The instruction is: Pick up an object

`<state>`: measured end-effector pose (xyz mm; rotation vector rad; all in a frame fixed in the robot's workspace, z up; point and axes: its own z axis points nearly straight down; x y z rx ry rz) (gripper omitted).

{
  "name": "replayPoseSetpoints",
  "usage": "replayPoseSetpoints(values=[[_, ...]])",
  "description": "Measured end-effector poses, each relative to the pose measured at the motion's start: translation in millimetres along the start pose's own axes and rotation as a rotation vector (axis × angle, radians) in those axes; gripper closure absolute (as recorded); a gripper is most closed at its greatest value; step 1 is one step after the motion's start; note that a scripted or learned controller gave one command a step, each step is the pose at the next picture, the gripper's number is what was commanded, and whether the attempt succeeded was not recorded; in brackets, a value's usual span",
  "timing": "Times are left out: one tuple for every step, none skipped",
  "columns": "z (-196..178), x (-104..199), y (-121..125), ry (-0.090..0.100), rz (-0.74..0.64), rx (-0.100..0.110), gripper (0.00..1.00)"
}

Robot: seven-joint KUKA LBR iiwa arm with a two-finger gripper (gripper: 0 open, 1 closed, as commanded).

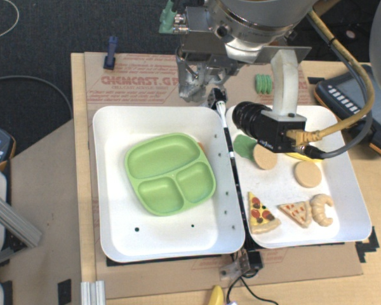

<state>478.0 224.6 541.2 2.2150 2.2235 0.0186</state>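
Hovering behind the bins, the gripper (200, 84), grip state unclear, sits well above the croissant (322, 208).

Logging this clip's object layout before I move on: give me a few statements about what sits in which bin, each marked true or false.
1. The green divided plate lies in the left bin. True.
2. The two pizza slices lie in the left bin. False: both are in the right bin, near its front edge.
3. A croissant lies beside the pizza slices. True.
4. The green plate holds a cookie. False: its compartments show nothing in them; the round tan cookies are in the right bin.
5. The arm reaches over the back of the bins. True.
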Motion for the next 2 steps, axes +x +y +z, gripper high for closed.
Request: replayPoseSetpoints(values=[[107, -43, -1, -0.010, 0.009, 0.020, 1.00], [201, -84, -2, -0.011, 0.010, 0.022, 1.00]])
